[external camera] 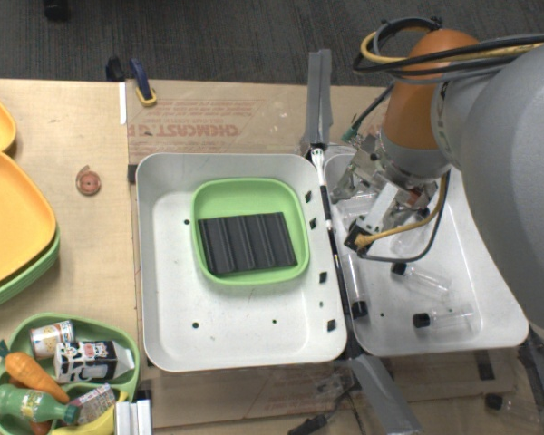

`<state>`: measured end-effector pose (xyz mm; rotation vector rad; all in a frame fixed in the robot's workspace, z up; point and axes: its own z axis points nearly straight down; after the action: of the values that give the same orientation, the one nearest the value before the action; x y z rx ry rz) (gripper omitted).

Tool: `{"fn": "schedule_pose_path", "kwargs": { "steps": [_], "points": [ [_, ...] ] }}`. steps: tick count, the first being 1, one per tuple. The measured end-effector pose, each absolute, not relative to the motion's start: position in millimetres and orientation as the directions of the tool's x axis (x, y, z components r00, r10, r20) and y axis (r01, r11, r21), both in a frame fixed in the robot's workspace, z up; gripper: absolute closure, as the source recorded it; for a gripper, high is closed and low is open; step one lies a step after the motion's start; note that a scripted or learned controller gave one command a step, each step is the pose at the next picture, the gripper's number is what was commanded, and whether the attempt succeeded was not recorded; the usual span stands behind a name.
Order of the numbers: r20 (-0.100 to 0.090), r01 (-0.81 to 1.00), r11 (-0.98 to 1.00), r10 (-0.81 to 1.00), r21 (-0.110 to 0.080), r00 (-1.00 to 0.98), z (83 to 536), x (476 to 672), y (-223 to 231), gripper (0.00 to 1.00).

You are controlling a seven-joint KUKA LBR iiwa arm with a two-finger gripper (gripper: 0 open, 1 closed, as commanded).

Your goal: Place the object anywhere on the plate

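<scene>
Arm (490, 152) fills frame's right, over right bin (471, 315). Left bin (163, 333) carries green plate (249, 229) with dark ridged object (247, 243) on it (centre frame), left of hand (381, 216); hand's grip state: cannot tell.

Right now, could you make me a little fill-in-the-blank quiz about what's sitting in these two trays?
1. The square green plate sits in the ____ shallow white bin.
2. The dark ribbed rectangular slab lies on the ____.
3. The grey robot arm hangs over the ____ bin.
4. The bowl of toy food has a ____ rim.

Missing words: left; plate; right; green
</scene>
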<state>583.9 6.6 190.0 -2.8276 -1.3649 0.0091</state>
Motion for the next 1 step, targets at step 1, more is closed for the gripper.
{"fn": "schedule_pose_path", "kwargs": {
  "steps": [1],
  "points": [
    [-0.005,0.701,-0.713,0.701,-0.004,0.713,204.0,546.4,41.6,0.00]
  ]
}}
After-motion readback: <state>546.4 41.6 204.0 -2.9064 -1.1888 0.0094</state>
